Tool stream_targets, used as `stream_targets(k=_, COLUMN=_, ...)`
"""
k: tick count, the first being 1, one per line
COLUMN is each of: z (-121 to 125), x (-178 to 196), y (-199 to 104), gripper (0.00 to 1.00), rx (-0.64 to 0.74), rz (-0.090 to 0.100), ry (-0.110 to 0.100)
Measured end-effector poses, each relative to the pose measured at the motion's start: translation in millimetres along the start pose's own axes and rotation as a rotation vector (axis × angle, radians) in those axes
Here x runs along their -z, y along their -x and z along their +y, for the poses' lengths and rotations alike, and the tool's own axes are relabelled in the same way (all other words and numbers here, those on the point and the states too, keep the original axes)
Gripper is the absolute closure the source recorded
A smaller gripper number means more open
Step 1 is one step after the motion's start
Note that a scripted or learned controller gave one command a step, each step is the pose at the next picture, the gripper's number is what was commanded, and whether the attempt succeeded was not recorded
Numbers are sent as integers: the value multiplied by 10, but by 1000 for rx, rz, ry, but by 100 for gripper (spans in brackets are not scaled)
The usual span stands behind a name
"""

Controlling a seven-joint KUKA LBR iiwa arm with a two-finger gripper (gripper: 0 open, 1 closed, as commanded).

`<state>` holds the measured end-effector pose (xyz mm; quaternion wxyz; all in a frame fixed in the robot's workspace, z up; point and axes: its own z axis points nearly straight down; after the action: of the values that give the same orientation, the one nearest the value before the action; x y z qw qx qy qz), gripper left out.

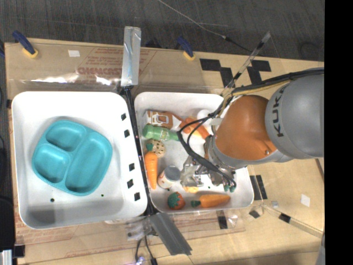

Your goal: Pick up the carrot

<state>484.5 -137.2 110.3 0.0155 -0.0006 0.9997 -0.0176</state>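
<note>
Two carrots sit in the right bin (165, 101) as I see it. One carrot (150, 169) stands lengthwise along the bin's left wall, well left of my gripper (201, 176). A second carrot (213, 200) lies flat by the near wall, just below the gripper and beside a strawberry (176, 200). My gripper hangs low over the bin's middle; whether it is wide or narrow I cannot tell. The left bin (22, 148) holds a teal divided plate (71, 156).

A robotics lab: KUKA arm (287, 120) over taped white bins (22, 148) on cardboard-covered bench (287, 203).
</note>
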Motion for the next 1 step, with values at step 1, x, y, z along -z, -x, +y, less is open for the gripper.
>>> stream_targets(k=1, z=-250, x=870, y=747, gripper=100, rx=23, rz=21, ry=33)
